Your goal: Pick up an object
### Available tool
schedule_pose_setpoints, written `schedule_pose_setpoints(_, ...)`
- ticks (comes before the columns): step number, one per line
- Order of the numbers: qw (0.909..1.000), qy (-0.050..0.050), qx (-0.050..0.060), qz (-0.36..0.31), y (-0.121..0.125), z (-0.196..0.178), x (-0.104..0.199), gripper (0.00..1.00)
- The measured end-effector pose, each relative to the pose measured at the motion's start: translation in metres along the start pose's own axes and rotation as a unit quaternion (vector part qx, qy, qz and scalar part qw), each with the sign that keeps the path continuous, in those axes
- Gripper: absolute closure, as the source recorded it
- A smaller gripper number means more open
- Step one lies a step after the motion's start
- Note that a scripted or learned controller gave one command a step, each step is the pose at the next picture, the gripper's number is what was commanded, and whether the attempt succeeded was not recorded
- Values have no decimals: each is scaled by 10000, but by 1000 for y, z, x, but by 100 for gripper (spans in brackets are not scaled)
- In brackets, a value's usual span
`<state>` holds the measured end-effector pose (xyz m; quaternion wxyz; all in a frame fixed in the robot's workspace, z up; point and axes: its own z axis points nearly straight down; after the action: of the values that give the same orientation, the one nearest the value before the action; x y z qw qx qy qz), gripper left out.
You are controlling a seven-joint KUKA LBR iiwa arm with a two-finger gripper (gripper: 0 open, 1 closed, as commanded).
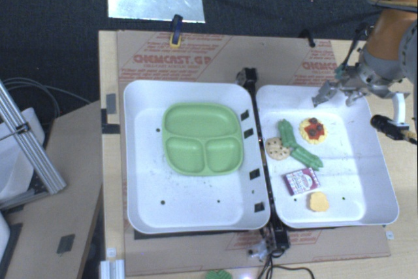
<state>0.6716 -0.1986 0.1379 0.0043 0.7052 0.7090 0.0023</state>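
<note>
We see the gripper [336, 96] hovering over the right bin's [372, 160] far rim, fingers apart, holding nothing. Bare floor lies beneath it; food toys [302, 153] cluster nearer the divider. Arm enters from right, wrist angled down-left.

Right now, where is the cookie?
The cookie lies in the right bin, near its left wall, touching the green pea pod and just above the pink carton.

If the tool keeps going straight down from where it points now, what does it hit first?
Most likely bare floor of the right bin, near its far edge. The tool hangs above that spot; the pasta toy lies nearer the camera, apparently off the line, though depth is unclear.
</note>
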Motion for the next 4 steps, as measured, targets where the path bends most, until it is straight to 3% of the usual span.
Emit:
schedule_pose_setpoints(1, 10000, 9, 20, 18, -12, -37, 3, 0)
schedule_pose_setpoints(2, 10000, 9, 43, 25, -34, -30, 6, 0)
schedule_pose_setpoints(3, 10000, 17, 61, 22, -42, 40, 8, 0)
schedule_pose_setpoints(4, 10000, 5, 3, -2, 0, 1, 12, 0)
